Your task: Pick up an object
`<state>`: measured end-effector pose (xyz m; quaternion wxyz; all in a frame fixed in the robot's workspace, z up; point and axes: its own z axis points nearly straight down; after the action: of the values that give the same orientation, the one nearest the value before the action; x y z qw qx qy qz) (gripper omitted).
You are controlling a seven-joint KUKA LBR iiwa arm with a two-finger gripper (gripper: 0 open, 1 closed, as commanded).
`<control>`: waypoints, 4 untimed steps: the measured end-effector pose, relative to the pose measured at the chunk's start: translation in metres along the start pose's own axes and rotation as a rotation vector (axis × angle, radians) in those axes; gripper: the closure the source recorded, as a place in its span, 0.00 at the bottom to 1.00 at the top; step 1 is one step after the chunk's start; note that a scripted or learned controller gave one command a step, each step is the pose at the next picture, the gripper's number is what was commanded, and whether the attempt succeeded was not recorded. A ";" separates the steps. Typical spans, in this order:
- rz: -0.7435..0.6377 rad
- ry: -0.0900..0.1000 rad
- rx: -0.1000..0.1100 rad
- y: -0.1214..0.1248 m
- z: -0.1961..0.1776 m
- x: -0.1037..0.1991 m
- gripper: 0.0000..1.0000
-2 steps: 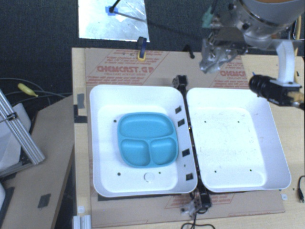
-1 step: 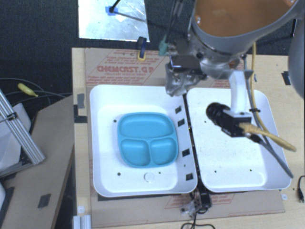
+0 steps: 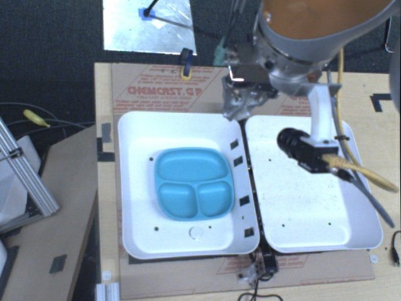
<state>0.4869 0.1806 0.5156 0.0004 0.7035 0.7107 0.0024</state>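
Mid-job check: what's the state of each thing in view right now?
blue divided plate: lying flat, right way up, in the left bin, untouched.
gripper: at the far rim where the two bins meet, apart from the plate.
left bin: holds the plate.
right bin: flat beside the left bin.

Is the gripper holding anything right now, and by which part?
No object shows in the gripper. It is near the far corner of the left bin; the blue plate lies flat inside, apart from it.
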 end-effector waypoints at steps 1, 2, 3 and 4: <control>0.015 -0.008 0.014 0.034 0.135 -0.045 1.00; 0.014 -0.002 -0.006 0.029 0.062 -0.089 1.00; 0.006 -0.003 0.006 -0.003 0.128 -0.066 1.00; 0.003 -0.001 -0.001 -0.001 0.114 -0.067 1.00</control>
<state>0.4873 0.1142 0.4011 0.0009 0.7046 0.7096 0.0022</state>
